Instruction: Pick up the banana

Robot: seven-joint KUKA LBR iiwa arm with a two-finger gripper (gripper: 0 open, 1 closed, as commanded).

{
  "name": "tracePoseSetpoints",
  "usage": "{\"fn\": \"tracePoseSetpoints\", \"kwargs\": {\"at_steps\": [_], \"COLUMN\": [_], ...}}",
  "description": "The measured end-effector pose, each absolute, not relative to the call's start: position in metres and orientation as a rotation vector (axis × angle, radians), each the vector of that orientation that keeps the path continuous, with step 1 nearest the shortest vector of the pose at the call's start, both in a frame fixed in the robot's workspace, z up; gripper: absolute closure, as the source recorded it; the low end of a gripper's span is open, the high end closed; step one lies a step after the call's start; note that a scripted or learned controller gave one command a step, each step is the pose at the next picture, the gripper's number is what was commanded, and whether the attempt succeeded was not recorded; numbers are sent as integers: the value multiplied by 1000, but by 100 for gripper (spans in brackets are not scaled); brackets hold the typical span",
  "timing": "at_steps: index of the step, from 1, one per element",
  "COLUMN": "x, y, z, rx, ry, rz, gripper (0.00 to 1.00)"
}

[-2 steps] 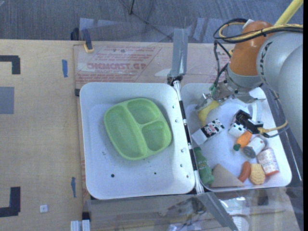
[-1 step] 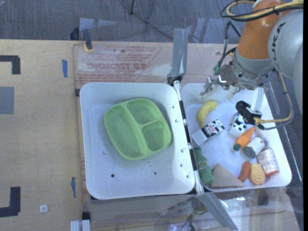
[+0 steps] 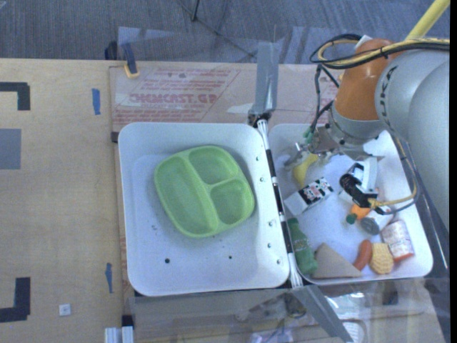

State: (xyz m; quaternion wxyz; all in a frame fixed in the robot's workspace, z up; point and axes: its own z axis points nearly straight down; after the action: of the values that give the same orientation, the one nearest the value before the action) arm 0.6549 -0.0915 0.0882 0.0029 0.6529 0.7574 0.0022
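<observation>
From my remote seat I saw the grey arm with its orange band (image 3: 360, 84) reaching into the right shallow white bin (image 3: 421, 263), its two-finger gripper (image 3: 312, 151) down at the bin's upper left part. The yellow curved banana (image 3: 305, 168) lay just beneath it, touching or nearly so; I could not tell how the pincer stood. Near the banana sat a small black-and-white box (image 3: 314, 191). An orange carrot-shaped toy (image 3: 364, 254) lay lower in that bin. The left white bin (image 3: 143, 263) carried a green three-compartment plastic plate (image 3: 204, 190).
</observation>
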Motion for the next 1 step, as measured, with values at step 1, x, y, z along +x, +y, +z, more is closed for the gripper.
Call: {"fn": "tracePoseSetpoints", "kwargs": {"at_steps": [1], "x": [653], "y": [-94], "z": [97], "rx": [2055], "ry": [2375], "rz": [-5], "gripper": [100]}}
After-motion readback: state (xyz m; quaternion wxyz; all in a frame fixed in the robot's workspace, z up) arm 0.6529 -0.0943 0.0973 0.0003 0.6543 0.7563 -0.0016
